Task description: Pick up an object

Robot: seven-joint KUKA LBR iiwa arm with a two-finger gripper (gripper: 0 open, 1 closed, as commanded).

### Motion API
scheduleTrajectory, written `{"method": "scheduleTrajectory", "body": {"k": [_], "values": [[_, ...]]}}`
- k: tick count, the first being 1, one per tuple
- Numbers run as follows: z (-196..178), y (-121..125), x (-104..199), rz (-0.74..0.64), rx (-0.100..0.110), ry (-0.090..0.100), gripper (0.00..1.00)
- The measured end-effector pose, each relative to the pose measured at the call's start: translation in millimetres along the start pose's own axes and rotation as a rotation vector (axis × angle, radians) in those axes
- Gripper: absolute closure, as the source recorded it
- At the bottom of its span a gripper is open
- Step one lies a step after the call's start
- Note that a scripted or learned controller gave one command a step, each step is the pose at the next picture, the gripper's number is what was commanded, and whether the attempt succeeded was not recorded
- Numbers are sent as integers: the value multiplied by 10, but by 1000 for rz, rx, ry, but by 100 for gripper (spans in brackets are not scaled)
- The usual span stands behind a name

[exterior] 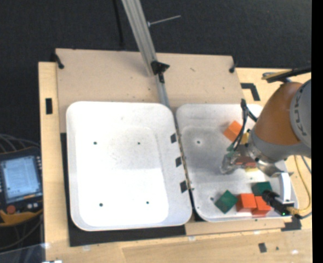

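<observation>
My gripper (231,163) hangs low over the middle of the right bin (205,125), reaching in from the right under the orange band of the arm. An orange block (233,129) lies just behind it, partly covered by the wrist. Near the bin's front edge sit a green block (225,201), an orange-red block (247,202) and a dark green piece (261,188). The fingertips are small and blurred against the bin floor, and nothing is visible between them.
The left bin (123,163) lies beside the right one, with a divider and clips between them. A slanted metal rail (142,32) rises behind the bins. A teach pendant (16,179) sits off the bench at the left.
</observation>
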State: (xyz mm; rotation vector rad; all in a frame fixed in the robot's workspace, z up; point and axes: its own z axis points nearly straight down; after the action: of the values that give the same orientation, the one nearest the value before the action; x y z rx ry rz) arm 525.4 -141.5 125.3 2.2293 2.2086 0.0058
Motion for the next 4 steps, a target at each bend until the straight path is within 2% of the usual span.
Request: {"method": "scheduleTrajectory", "body": {"k": [1, 2, 4], "values": [[-638, 48, 17, -13, -3, -2, 100], [-1019, 69, 7, -13, -1, -2, 100], [-1191, 608, 961, -17, 2, 1, 100]]}}
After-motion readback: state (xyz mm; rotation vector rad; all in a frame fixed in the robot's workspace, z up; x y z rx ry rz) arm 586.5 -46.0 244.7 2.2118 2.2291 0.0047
